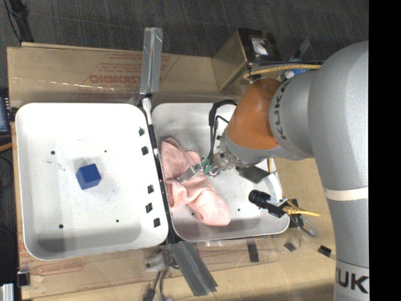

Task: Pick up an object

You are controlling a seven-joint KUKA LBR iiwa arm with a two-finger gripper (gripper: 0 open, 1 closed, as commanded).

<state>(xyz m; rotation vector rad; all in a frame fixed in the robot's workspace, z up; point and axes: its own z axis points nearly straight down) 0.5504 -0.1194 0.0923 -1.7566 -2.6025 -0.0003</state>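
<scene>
— Location of the pink cloth (191, 187)?
— Crumpled in the right bin (188, 115).
— And the gripper (208, 167)?
— Low over the cloth's middle; spread or pinched, impossible to tell.
— In the left bin (62, 130)?
— A blue cube (88, 175).

Crumpled pink fabric cloth (191, 187): bunched in loose folds, lying low just right of the shared rim (158, 187) between the two white bins, its left edge close against it. Small blue cube (88, 175): upright, left of that rim, well apart.
</scene>
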